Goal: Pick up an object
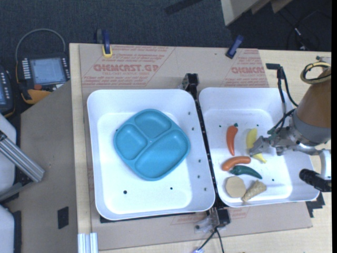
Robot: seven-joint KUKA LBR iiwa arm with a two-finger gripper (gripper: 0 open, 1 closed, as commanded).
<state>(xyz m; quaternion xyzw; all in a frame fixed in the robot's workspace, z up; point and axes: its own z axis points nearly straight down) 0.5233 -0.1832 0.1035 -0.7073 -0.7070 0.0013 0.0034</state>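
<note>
The right bin (274,103) holds several toy foods: an orange carrot (231,139), a yellow piece (251,138), a red-orange sausage (235,163), a dark green pepper (246,171), a round tan biscuit (235,186) and a tan cone (254,190). My gripper (260,151) reaches in from the right and sits low in this bin, just right of the yellow piece and above the green pepper. A small yellow bit (261,157) shows right under its tip. The arm's grey wrist and orange band hide the bin's right side.
The left bin (105,183) carries a blue divided plate (152,143) in its middle. A black clamp (190,81) sits between the bins at the back. Cables (281,91) hang by the arm over the right bin's far edge.
</note>
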